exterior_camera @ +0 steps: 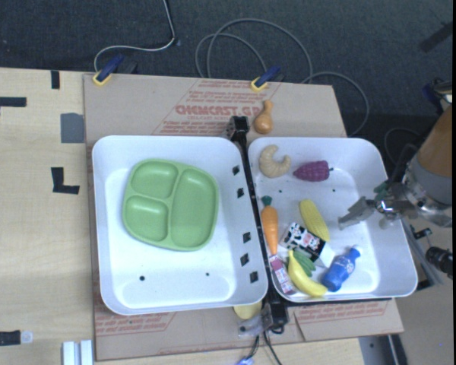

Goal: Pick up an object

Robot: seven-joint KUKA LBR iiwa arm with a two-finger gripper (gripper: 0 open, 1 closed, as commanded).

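The right bin (365, 158) holds several small items: a beige curved piece (273, 162), a purple fruit (313, 172), a carrot (269, 226), a yellow banana (314, 219), a black-and-white carton (302, 239), a second banana (305, 275), a blue bottle (340, 269) and a red-and-white packet (280, 274). My gripper (359, 211) reaches in over the bin's right side, right of the upper banana and above the blue bottle. Nothing shows in its grasp.
The left bin (114, 280) holds a green divided plate (171, 204). A small tan gourd (264, 118) lies on the cardboard behind the bins. A divider with black clips (247, 204) runs between the bins. Cables loop at the back.
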